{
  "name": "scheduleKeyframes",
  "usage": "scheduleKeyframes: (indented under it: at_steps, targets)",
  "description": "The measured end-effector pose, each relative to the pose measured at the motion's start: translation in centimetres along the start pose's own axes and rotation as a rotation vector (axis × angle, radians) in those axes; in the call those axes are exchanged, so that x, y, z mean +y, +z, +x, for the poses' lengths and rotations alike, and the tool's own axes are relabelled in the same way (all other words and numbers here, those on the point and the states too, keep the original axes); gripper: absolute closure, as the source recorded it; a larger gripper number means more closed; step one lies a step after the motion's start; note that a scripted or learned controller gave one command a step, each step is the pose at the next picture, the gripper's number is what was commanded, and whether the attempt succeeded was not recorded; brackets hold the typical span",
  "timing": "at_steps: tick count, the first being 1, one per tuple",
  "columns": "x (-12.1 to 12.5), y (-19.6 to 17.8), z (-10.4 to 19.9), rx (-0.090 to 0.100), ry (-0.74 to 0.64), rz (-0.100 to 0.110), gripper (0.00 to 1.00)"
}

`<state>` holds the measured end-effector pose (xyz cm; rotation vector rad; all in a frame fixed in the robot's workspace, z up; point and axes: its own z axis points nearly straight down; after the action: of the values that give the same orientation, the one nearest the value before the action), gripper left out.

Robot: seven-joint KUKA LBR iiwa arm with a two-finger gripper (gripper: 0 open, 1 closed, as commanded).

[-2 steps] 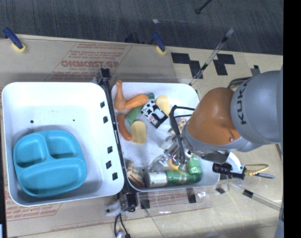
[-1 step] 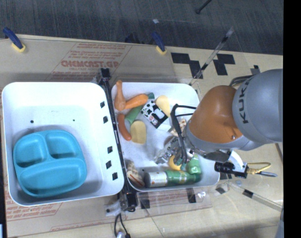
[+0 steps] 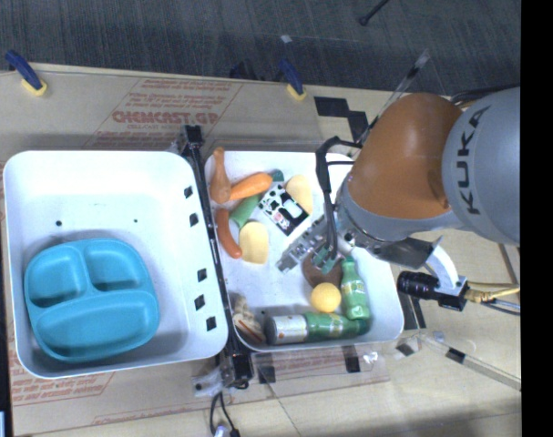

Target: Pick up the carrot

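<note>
The carrot [image 3: 250, 187] is orange with a dark green end and lies slantwise at the back left of the right bin [image 3: 384, 271]. Two other long orange pieces lie near it, one [image 3: 219, 175] just to its left and one [image 3: 227, 233] in front of it. My gripper [image 3: 314, 256] hangs low over the middle of the right bin, to the right of and in front of the carrot. It is just above a brown item [image 3: 312, 269]. The carrot is well apart from it, and the grey and orange wrist covers the bin's right side.
Around the gripper lie a yellow ball [image 3: 326, 296], an upright green bottle [image 3: 353, 289], a lying green bottle [image 3: 311, 326], two pale yellow fruits [image 3: 253, 241] [image 3: 299, 189] and a black-and-white box [image 3: 282, 210]. The left bin [image 3: 94, 180] holds a blue divided tray [image 3: 92, 294].
</note>
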<state>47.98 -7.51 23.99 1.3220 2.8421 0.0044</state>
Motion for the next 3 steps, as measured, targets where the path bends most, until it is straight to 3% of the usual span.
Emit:
scheduleKeyframes:
  at_steps: [1, 2, 3]
  targets:
    - [-0.3, 0.4, -0.1, 0.004, 0.004, 0.008, 0.00]
    - [-4.4, 9.8, -4.3, 0.013, -0.090, 0.014, 0.00]
    - [-5.6, 14.4, -7.4, -0.017, -0.187, -0.011, 0.00]
